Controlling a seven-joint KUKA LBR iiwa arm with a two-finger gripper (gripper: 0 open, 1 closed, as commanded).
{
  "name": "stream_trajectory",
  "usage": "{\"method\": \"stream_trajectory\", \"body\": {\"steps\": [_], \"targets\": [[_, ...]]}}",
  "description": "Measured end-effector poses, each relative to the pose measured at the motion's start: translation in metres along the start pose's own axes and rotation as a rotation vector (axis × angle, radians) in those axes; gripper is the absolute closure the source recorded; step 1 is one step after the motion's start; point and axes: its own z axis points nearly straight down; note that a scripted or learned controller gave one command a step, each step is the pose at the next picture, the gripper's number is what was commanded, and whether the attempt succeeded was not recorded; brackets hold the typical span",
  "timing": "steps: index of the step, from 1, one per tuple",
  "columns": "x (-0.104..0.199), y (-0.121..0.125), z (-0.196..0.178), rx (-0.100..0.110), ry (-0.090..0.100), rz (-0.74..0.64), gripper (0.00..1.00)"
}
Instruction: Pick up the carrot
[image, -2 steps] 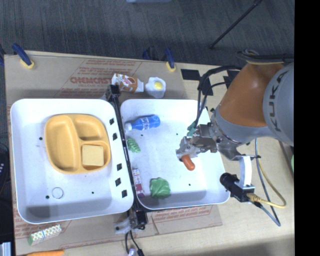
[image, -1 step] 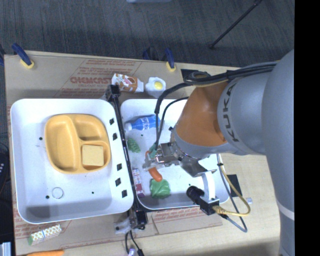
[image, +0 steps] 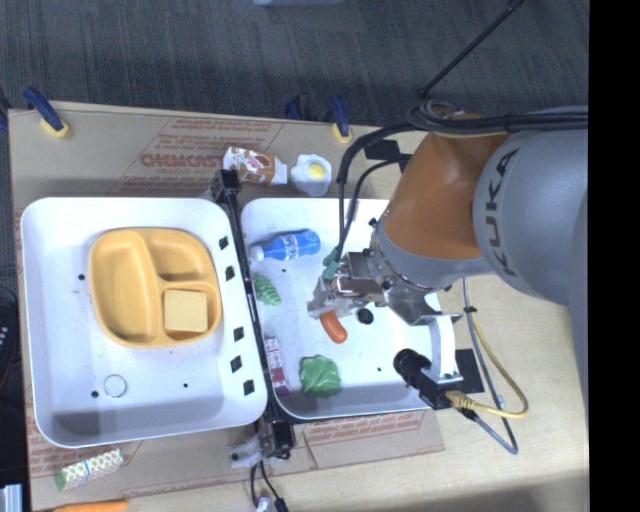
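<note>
1 carrot (image: 334, 327), a short orange stub, lies just below the gripper (image: 338, 290), whose grip state i cannot tell, in the right bin (image: 300, 215) with 1 blue bottle (image: 288, 246) and 2 green items, while the left bin (image: 50, 300) holds 1 yellow tray (image: 130, 270) bearing 1 tan block (image: 186, 309).

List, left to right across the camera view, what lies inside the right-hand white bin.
Small leafy green piece → blue plastic bottle → crinkled green lettuce-like piece → orange carrot, just below the claw.
</note>
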Motion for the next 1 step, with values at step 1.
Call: {"method": "stream_trajectory", "body": {"steps": [1], "targets": [[0.0356,-0.0015,0.0153,0.002,0.000,-0.061,1.00]]}}
